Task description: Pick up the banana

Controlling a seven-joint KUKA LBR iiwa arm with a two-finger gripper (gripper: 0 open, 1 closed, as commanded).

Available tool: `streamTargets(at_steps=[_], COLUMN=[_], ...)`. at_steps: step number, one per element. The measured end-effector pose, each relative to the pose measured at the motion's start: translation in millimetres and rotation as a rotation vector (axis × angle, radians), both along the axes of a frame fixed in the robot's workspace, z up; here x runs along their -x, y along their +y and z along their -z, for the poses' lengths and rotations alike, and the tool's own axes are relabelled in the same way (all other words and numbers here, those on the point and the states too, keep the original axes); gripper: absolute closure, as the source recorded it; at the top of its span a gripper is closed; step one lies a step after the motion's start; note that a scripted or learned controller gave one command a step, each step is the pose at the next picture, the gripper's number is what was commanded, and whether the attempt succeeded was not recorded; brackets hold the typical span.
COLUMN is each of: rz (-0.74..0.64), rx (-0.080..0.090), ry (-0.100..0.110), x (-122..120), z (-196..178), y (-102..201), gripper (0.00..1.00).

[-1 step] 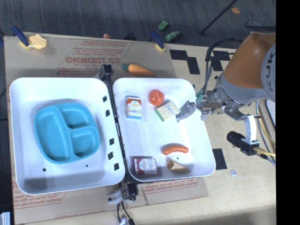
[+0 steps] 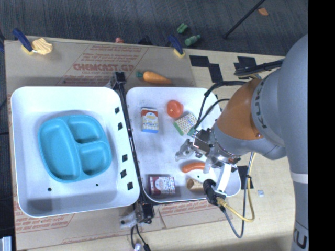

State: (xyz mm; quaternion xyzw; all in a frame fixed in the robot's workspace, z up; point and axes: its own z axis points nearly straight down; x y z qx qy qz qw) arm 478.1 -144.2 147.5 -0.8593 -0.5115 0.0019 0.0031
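**A:** Item one, the banana (image 2: 194,183)?

**B:** Identification is tentative. It is a pale tan piece at the near edge of the right bin (image 2: 157,153), partly covered by the arm, so I cannot tell its full shape. Judged light, probably a toy, with a smooth and rather slippery skin. It is best gripped across the middle of its width.

**A:** Tool?

**B:** The gripper (image 2: 200,156) hangs low over the bin's right side, just beyond the piece. I cannot tell how far open it is. Nothing can be seen held in it.

**A:** Neighbours?

**B:** An orange-red sausage shape (image 2: 191,167) lies just on its far side, and a dark red box (image 2: 161,184) lies to its left. A tomato (image 2: 175,108) and a small carton (image 2: 149,120) lie farther off. The left bin (image 2: 26,109) holds a blue tray (image 2: 73,148).
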Motion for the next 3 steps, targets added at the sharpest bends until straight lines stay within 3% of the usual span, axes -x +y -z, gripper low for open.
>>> streamTargets(at_steps=[1,2,3], rz=[-0.196,-0.176,-0.066], rx=[-0.001,0.002,0.001], ry=[-0.001,-0.004,0.0], x=[3,-78,-26], z=[57,-63,-43], y=[51,44,105], gripper=[0.0,0.0,0.0])
